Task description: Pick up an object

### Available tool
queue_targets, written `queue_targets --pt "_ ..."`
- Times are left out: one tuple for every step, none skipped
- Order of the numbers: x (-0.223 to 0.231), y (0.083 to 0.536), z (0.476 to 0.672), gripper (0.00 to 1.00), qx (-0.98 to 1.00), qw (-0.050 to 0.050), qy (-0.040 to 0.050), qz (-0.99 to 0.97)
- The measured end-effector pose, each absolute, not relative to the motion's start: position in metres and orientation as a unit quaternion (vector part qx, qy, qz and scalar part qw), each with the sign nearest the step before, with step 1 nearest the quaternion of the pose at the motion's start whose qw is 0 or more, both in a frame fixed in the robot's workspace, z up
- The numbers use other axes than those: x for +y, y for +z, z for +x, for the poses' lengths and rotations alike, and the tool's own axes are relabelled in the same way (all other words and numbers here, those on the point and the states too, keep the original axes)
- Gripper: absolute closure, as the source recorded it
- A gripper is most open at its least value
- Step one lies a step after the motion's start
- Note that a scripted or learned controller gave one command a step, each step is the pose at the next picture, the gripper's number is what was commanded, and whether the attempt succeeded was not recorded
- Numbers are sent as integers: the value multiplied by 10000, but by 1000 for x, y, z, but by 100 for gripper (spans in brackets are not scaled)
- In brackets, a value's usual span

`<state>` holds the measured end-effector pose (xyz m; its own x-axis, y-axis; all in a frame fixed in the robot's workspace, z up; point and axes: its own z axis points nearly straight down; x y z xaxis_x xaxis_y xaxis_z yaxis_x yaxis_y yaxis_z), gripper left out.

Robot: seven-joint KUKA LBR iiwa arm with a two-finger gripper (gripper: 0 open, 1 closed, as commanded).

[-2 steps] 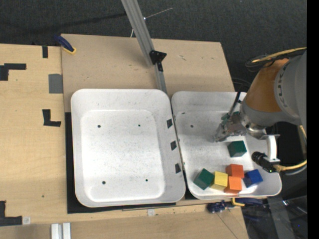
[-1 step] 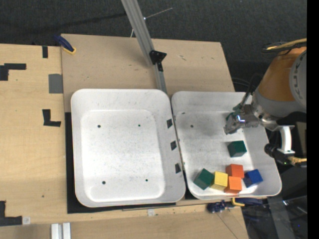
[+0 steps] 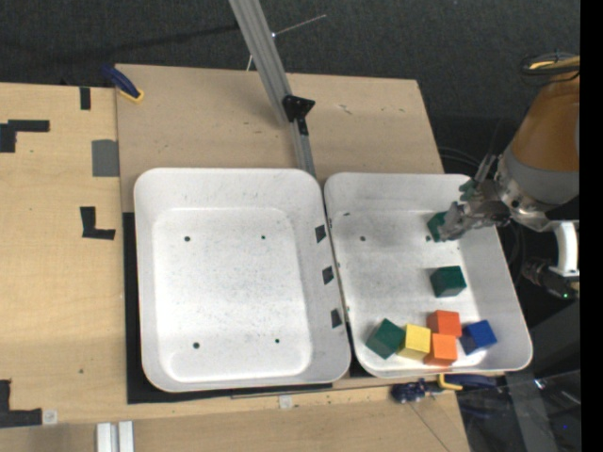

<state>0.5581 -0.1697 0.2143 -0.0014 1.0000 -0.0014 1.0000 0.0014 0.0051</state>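
Where the arm (image 3: 551,149) reaches in from three o'clock, its gripper (image 3: 450,222) sits low over the upper part of the right bin (image 3: 377,201), and a small dark green block (image 3: 438,226) shows at its tip. The block looks pinched between the fingers, though the metal hides much of it, so its long axis and the way it points cannot be made out; what shows is roughly square.

At six o'clock from the gripper, apart from it, a second dark green block (image 3: 448,280) lies alone on the bin floor with its edges nearly square to the bin walls. Farther toward six o'clock, along the near wall, a cluster of five blocks lies close together: a green block (image 3: 384,338) turned cornerwise at the cluster's nine o'clock end, a yellow block (image 3: 416,339) touching it, an orange block (image 3: 444,347) beside the yellow one, a red-orange block (image 3: 445,323) just at twelve o'clock of that, and a blue block (image 3: 479,335) at the three o'clock end.

That makes seven blocks: three green, two orange-toned, one yellow, one blue. Nothing lies between the gripper and the lone green block.

The left bin (image 3: 231,281) sits at nine o'clock, touching the right bin. A slanted metal bar (image 3: 267,50) runs from twelve o'clock down to the seam between the bins.
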Motion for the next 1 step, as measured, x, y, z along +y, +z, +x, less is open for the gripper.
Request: queue_targets --pt "-168 259 553 100 7077 20 11 7065"
